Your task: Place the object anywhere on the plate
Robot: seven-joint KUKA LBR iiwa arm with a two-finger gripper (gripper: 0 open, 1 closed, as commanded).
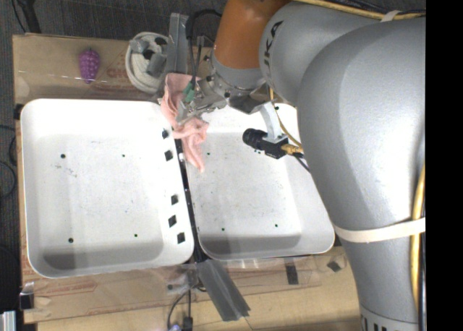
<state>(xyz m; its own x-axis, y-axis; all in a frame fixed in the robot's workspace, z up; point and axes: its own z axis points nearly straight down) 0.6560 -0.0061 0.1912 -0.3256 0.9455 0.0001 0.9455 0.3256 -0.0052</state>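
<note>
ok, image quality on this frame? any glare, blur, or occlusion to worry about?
Camera view: even, soft lighting; the left bin is near-white with faint shadow along its lower wall. The arm covers much of the right bin. The pink cloth at the gripper is slightly soft. The purple object is small, with little detail.

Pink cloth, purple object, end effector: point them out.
pink cloth (189, 133), camera view, its hanging lower fold
purple object (89, 64), camera view, its middle, on the bench
end effector (194, 102), camera view, fingertip area at the cloth
</note>
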